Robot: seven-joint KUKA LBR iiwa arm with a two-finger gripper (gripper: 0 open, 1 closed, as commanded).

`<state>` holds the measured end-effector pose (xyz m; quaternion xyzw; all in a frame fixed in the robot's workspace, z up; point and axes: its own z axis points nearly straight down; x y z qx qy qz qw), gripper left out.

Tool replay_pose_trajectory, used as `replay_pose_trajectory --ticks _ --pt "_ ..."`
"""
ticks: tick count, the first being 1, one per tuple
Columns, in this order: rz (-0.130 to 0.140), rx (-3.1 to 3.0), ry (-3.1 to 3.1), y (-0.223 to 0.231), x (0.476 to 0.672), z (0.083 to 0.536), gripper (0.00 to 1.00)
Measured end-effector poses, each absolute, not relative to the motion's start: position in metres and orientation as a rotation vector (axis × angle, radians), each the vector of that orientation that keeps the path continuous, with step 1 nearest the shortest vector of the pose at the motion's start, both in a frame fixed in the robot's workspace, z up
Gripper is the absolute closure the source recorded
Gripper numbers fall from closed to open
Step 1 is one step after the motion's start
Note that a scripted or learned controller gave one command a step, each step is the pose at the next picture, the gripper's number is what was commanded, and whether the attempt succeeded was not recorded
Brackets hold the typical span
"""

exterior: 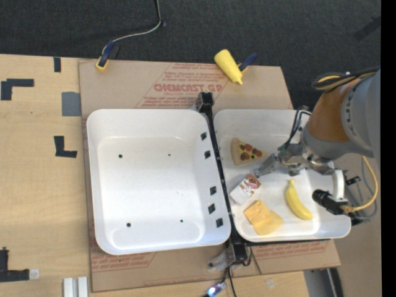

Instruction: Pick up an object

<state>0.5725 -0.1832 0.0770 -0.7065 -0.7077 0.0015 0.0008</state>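
1. So, the arm came in from the right edge of the view, grey body w/ its orange band facing left, bent down over the right bin.
2. Wrist pointed down and to the left; the gripper sat low inside the right bin, approx. mid-bin, just left of the wrist hardware.
3. Jaws: two thin grey fingers angled left toward the bin floor, set narrow, w/ nothing visible between them (hard to judge the exact gap at this res.).
4. Pizza slice lay just up-left of the fingertips, near but apart from them, close to the divider between the bins.
5. Small red-and-white packet lay below the fingertips, near the divider, not touching the gripper.
6. Yellow cheese wedge sat at the front of the right bin, just below the packet.
7. Banana lay right of the cheese, under the wrist area, running roughly top-to-bottom in the view.
8. Black cable fitting hung off the wrist over the bin's right rim, beside the banana.
9. Left bin sat beside the right one, rims touching along the clipped divider.
10. Yellow bottle lay on the cardboard sheet behind the bins, well apart from the arm.
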Motion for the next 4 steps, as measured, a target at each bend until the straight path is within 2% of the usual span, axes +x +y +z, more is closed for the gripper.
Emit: replay_pose_trajectory --ticks 1,2,3,4 --pt "-0.012 -2.21 -2.239 -0.057 0.591 0.191 0.0" --pt "-0.02 -2.225 -2.237 -0.031 0.604 0.419 0.0" --pt "-0.003 -2.206 -2.234 0.083 0.604 0.414 0.0" --pt "-0.002 -2.211 -2.231 0.164 0.602 0.42 0.0"
